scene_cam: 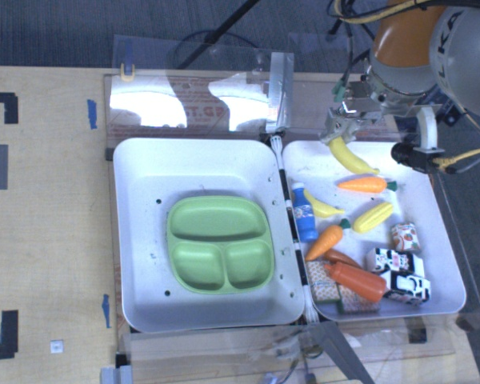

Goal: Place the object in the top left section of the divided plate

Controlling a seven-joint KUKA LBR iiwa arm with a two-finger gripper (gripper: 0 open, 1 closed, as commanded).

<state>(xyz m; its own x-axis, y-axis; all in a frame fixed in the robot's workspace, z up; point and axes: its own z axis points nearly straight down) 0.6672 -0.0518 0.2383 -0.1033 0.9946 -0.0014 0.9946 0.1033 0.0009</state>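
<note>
Banana (351,157) lies at the far edge of the right bin (444,246), its long axis slanting down to the right, its upper end just under the tool (342,125). Whether the tool is apart, together or clamped on it I cannot tell. The divided plate (220,243) sits well apart to the left, in the left bin (136,214).

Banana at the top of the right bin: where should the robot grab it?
Probably around the middle of the banana, coming straight down from above. It lies flat and slanted in the right bin, long and thin, so the fingers would best close across its narrow width. Its upper end sits near the bin's back wall, but its middle has open floor on both sides.
</note>
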